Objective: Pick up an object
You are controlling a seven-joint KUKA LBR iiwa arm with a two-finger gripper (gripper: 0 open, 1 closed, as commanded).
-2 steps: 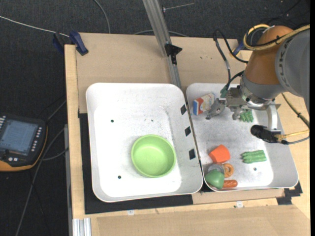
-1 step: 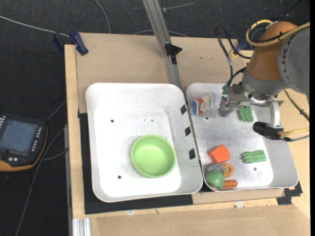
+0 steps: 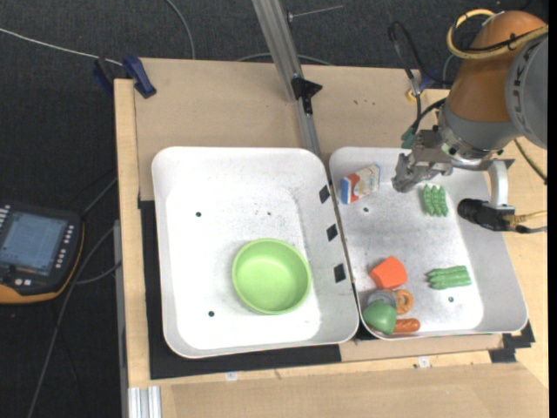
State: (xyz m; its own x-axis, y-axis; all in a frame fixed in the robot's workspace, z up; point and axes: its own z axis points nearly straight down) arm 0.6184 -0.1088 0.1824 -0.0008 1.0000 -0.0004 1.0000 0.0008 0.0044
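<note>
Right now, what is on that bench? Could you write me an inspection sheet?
Surface: wooden bench bearing left bin and right bin.
Job's things: right bin holds small carton, orange block, two green pieces, green-orange pile.
Clutter: green bowl in left bin.
Grippers: gripper above right bin's far end, holding nothing seen.
Cables: on the arm and dark floor.
Surroundings: handheld screen left, metal post.

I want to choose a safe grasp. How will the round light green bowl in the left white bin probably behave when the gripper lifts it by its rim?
The round light green bowl looks like thin plastic, so probably light and stiff. Its smooth, glossy rim may slip between fingers. Held at one side, it would likely tilt; standing upright, it should not roll.
</note>
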